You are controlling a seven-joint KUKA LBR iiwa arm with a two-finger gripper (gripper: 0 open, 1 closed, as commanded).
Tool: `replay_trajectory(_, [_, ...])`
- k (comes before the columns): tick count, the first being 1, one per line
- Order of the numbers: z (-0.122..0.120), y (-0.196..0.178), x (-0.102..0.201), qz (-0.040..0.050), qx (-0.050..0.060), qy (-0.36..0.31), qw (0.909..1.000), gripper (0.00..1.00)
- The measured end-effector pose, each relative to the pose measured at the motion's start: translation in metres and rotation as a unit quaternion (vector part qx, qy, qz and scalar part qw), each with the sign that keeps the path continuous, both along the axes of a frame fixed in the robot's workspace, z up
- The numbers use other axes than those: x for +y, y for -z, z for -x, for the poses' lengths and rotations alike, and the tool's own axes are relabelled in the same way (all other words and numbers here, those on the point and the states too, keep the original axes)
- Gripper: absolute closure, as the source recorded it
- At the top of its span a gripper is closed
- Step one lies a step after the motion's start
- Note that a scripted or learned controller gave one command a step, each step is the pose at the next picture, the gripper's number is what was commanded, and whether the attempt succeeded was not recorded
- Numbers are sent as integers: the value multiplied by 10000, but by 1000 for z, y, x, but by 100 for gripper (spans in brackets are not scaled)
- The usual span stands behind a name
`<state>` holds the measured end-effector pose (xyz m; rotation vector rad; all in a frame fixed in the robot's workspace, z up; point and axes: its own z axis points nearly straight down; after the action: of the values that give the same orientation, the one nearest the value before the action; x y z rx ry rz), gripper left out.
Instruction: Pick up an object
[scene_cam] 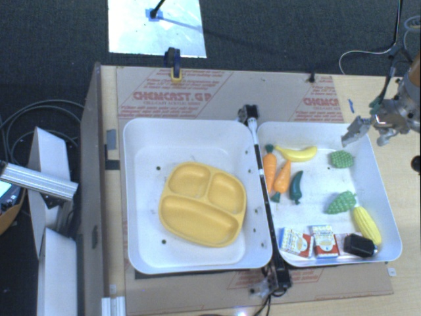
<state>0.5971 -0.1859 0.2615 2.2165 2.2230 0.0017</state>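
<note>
The right bin [388, 196] holds several toy foods: a yellow banana [297, 153], two orange carrots [270, 168] [283, 176], a dark green pepper [296, 185], two light green leafy pieces [341, 158] [342, 203], a corn cob [366, 224], a black object [360, 245] and two small cartons [296, 241] [323, 240]. My gripper [369, 137] hangs above the bin's far right corner, just up and right of the upper leafy piece. It looks open, with nothing between its fingers.
The left bin [141, 176] carries a yellow divided plate [202, 203]. A black clamp [250, 114] sits at the top of the ridge between the bins. Cardboard lies under both bins. Cables run off at the left and the far right.
</note>
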Motion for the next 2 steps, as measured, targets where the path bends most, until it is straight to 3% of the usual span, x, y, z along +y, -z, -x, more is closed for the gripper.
replay_trajectory(1, [-28,117,35,-21,44,-24,10000,0])
replay_trajectory(2, [-22,174,93,55,-10,-4,10000,0])
